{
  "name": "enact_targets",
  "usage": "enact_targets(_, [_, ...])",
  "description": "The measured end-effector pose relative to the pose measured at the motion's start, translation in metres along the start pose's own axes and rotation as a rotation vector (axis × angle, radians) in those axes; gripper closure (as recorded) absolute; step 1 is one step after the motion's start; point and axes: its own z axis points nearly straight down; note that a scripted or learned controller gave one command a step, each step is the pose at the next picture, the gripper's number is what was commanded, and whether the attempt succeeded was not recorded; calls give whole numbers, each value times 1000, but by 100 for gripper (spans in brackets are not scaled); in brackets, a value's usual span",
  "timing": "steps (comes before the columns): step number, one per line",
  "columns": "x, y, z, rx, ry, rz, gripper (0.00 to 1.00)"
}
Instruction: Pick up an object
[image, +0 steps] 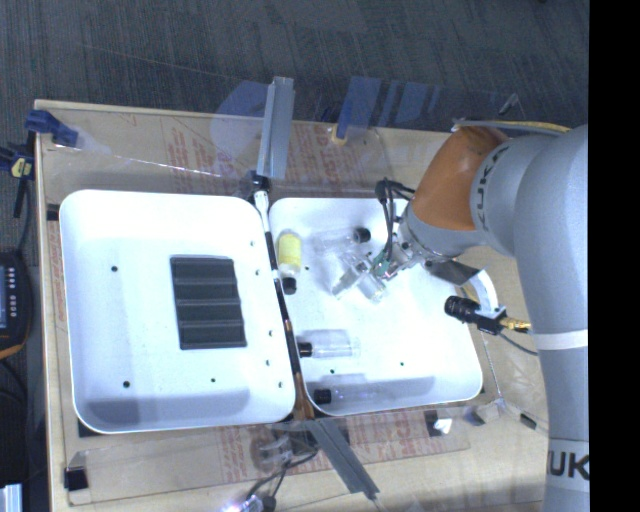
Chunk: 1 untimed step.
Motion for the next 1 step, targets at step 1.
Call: enact_targets(1, [0,1,-10,0,-1,-4,100])
